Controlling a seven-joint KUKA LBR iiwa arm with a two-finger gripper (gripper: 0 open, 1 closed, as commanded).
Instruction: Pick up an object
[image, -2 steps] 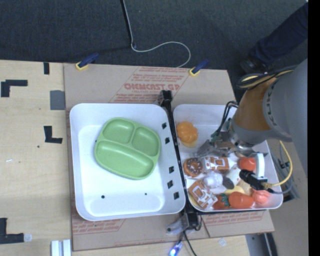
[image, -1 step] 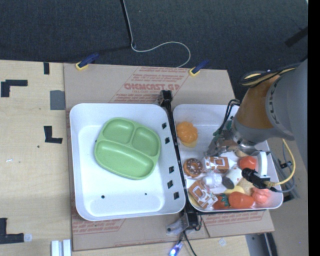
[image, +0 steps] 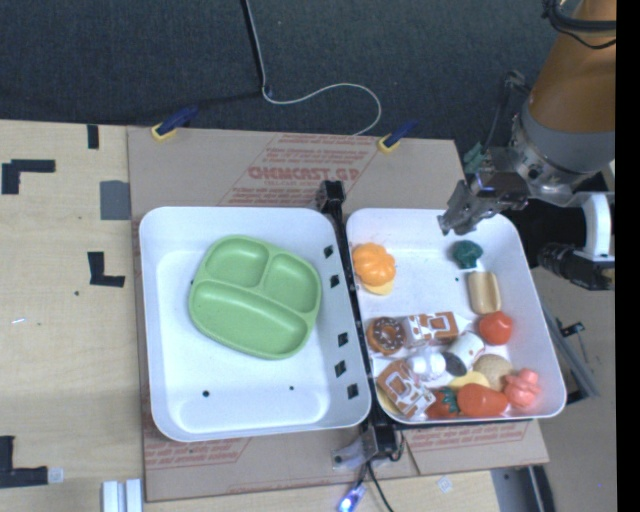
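Observation:
My gripper (image: 458, 218) hangs over the far edge of the right bin (image: 420, 228), its dark fingers pointing down-left, with nothing seen between them. Just below it lies a dark green piece (image: 467, 252). An orange pumpkin-like toy (image: 374, 266) sits at the bin's far left. A hot dog bun (image: 484, 291) and a red tomato (image: 495, 326) lie along the right side. A chocolate donut (image: 385, 334), waffle-like pieces (image: 437, 326), and several more toy foods (image: 470, 385) crowd the near part.
The left bin (image: 170, 330) holds a green divided plate (image: 255, 295). Both bins rest on a cardboard sheet (image: 290, 165) on the wooden bench. A white cable (image: 300, 95) loops across the dark cloth behind.

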